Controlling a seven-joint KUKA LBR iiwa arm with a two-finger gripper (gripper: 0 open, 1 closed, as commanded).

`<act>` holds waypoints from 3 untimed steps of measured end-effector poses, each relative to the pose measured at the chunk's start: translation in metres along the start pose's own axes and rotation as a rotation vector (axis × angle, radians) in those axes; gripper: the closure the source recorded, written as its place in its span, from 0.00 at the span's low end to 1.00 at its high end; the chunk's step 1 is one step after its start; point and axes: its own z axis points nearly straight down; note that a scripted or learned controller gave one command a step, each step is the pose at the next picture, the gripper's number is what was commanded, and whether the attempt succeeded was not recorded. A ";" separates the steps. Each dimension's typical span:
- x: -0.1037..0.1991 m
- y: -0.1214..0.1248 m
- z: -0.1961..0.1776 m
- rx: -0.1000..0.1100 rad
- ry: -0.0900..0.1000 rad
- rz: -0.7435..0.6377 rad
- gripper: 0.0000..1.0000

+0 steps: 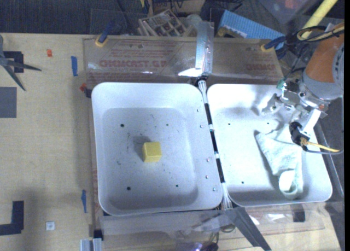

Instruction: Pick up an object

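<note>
Holding yellow block (152,152): left bin (109,108).

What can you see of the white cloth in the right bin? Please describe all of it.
The white cloth looks soft and crumpled, with a faint greenish tint near its lower end. It lies flat on the floor of the right bin, running from the middle toward the near right corner. The gripper hangs just above its upper end.

Two bins side by side on the tabletop (38,151): small block (152,151) near the middle of the left bin (109,102); crumpled cloth (281,159) in the right bin (235,102), tool (292,110) above its far right corner.
</note>
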 end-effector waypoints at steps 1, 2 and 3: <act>0.020 -0.084 0.014 -0.009 -0.007 -0.009 0.00; -0.011 -0.157 0.013 -0.010 -0.008 -0.268 0.00; -0.052 -0.128 0.013 -0.007 -0.002 -0.424 0.00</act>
